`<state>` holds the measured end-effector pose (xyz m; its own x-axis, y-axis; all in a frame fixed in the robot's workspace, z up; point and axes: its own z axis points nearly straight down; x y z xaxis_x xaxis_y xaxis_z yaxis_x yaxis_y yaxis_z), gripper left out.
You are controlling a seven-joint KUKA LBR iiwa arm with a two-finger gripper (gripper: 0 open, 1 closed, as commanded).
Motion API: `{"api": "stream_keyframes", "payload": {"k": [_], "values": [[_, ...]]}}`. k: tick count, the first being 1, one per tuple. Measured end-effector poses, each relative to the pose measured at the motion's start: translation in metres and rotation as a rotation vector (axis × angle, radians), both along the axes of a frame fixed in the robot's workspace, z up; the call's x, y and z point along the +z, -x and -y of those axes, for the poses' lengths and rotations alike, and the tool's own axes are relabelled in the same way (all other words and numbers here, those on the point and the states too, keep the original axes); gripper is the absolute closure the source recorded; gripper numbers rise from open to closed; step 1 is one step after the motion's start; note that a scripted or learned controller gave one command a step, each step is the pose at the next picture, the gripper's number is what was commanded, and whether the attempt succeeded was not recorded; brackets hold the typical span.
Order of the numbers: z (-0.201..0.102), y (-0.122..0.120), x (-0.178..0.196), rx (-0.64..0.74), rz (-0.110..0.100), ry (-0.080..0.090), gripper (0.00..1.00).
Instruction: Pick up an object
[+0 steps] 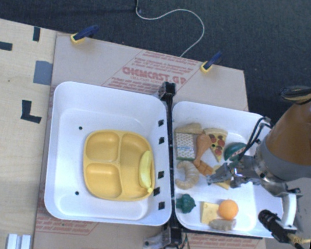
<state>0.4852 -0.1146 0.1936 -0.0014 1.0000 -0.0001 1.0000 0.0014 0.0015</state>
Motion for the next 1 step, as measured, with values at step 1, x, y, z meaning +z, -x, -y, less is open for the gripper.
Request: {"api": "stream_keyframes", "payload": {"k": [1], "values": [[-0.0006,-0.0003,0.0322,0.0,-0.001,0.0,1.0]]}}
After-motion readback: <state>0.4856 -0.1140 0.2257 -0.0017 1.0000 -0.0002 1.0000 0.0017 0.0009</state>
